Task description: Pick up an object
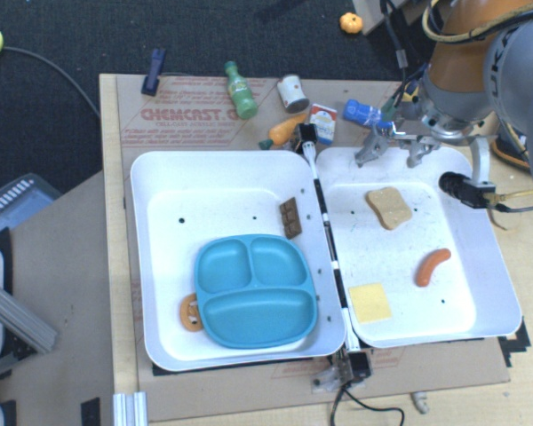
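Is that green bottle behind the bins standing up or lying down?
Lying down. The green bottle rests on its side on the brown board behind the left bin, its white cap end pointing away from the bins.

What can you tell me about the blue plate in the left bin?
The blue plate looks like smooth light-blue plastic, a rounded rectangle split into three sections: two small ones at the far side and one wide one nearer the camera. It lies flat, right way up, in the near part of the left bin. A small brown pretzel sticks out from under its left edge.
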`<state>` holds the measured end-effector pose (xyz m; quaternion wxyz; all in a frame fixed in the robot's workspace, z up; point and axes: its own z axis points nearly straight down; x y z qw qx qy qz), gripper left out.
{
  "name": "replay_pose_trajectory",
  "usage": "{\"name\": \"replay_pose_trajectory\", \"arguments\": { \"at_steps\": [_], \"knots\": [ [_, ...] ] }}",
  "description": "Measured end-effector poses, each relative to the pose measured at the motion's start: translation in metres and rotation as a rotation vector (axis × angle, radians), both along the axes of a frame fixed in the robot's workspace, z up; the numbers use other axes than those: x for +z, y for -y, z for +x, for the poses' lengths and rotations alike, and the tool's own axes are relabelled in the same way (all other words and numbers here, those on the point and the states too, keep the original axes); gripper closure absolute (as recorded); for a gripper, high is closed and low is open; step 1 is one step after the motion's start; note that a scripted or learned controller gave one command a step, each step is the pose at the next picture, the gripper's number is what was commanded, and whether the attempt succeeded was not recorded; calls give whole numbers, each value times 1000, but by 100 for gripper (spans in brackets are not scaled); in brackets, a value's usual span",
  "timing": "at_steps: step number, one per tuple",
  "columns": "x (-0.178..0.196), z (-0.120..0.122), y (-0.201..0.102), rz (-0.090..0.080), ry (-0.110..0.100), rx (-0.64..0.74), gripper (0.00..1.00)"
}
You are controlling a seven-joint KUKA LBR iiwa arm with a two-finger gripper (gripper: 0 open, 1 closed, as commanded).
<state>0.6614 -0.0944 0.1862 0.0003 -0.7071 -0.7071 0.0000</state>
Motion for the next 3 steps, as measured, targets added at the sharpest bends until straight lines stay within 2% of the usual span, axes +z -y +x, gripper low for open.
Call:
{"name": "replay_pose_trajectory", "arguments": {
  "at_steps": [1,2,3],
  "knots": [
    [-98,-40,26,-2,4,0,0],
    [-99,-91,76,-5,5,-2,0],
    [-99,-138,98,-5,8,-1,0]
  ]
}}
